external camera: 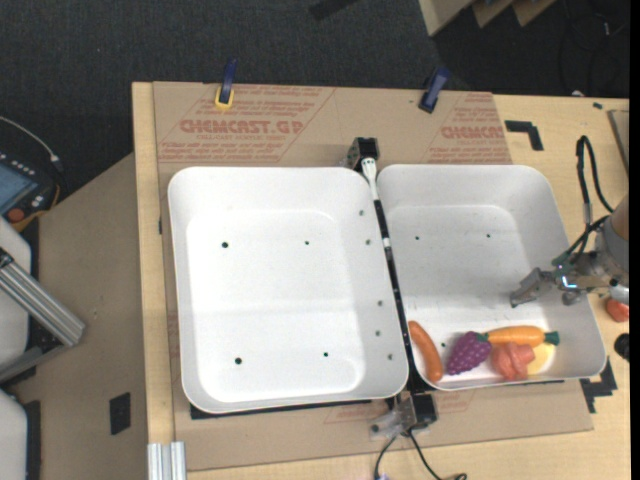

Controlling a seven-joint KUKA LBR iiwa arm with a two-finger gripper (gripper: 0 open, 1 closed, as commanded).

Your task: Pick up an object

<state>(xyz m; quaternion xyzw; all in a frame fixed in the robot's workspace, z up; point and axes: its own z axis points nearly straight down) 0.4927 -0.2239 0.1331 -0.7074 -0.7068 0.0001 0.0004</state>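
Observation:
Several toy foods lie along the front wall of the right bin (470,193): an orange sausage (425,351), purple grapes (467,352), a carrot (520,335), a red piece (509,361) and a yellow piece (541,360). My gripper (545,281) reaches in over the right bin's right side, just behind the carrot and apart from it. It is open, with nothing between its fingers. One grey finger (526,292) points down and to the left toward the bin floor.
The left bin (265,288) sits beside the right one on a cardboard sheet (300,118). A black clip (363,152) joins the bins at the back and another clip (415,410) at the front. A cable (585,183) hangs near the arm.

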